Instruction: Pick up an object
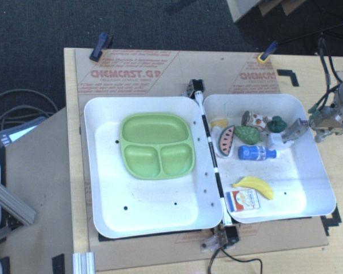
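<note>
The things to pick lie in the right bin [308,207], a shallow white tray with rounded corners and a glossy floor. Near its front edge rests a smooth yellow banana [254,186], curved, and just in front of it, touching or nearly so, lies a flat white carton [242,201] with red and blue print, close to the front left corner. In the middle of the bin a blue plastic bottle [256,152] lies on its side, its white cap toward the right wall. Toward the back edge sits a cluster: a watermelon slice [226,141] with a red face and dark seeds by the left wall, a small pale yellow block [219,123] behind it, a lumpy green leafy piece [248,134], a small printed pack [255,120] and a dark green rounded object [277,124].

The gripper [295,129], grey metal, hangs over the bin's right back part, beside the dark green object; whether its fingers are spread or pressed together cannot be told, and nothing is seen between them.

The left bin [106,210] holds a matte light green plate [158,145] with three compartments, set toward its back edge. Both bins rest on a brown board [131,73] with red lettering.
</note>
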Robot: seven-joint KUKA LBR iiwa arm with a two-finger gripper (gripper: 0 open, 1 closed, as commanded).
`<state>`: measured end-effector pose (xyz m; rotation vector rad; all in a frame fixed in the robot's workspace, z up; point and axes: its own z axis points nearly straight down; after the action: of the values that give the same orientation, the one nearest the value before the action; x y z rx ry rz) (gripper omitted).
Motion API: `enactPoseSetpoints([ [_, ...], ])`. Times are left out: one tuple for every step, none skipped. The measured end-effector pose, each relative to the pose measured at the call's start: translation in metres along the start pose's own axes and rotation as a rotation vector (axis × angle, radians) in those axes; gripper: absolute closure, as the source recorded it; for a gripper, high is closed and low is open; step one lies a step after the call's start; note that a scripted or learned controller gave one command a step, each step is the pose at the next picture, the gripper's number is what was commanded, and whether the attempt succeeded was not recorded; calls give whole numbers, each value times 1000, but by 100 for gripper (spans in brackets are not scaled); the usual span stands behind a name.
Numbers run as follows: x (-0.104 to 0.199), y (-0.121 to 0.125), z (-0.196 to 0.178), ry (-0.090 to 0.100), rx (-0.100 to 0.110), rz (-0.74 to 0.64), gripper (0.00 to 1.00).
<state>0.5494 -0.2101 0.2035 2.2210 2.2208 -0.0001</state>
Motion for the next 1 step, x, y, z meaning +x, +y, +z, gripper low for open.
enactPoseSetpoints([
  [0,36,119,1,1,-1,0],
])
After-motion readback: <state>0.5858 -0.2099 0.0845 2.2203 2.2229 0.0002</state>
